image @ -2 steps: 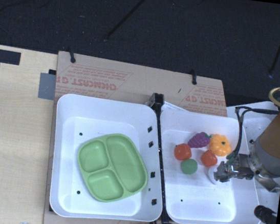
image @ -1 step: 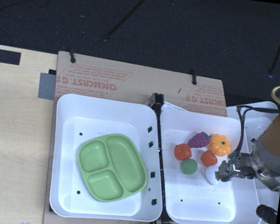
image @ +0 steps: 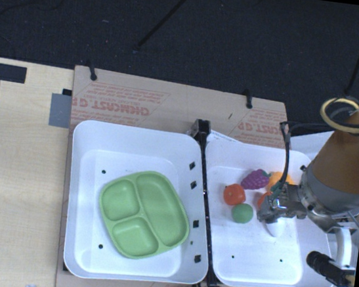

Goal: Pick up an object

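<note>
You had two white bins side by side: the left bin bore a green divided plate, the right bin a cluster of small toy foods. The arm reached over the right bin, its gripper low beside them; whether it was parted or clamped, you could not tell. Nearest it sat a green ball, then a red-orange fruit and a purple grape bunch. These looked light, hard and smooth, so likely to roll; you'd have done best taking the ball across its middle.

two white bins, one green plate, four toy fruits.
</note>
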